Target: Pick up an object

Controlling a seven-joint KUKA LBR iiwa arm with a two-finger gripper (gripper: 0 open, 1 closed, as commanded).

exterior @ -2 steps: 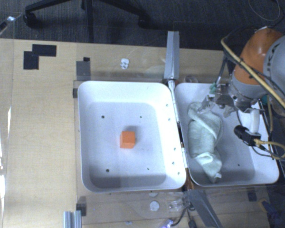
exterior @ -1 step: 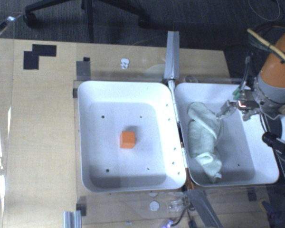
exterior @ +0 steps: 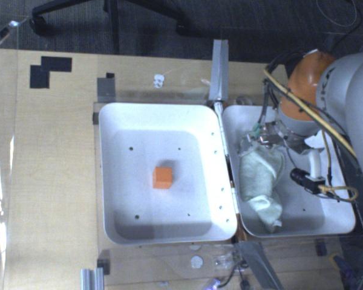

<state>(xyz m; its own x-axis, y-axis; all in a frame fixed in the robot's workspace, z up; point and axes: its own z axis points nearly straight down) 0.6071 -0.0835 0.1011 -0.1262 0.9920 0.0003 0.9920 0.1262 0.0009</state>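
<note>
The arm [exterior: 345,89] reached down into the right bin [exterior: 339,222], its hand [exterior: 261,139] above a pale cloth [exterior: 257,183]; its grip state couldn't be told. The cloth lay lengthwise, far-to-near.

A single fixed camera looked down at a slant from above the surface [exterior: 48,162], taking in both white bins [exterior: 163,116] at moderate range, with the arm [exterior: 345,83] entering from the right.
</note>
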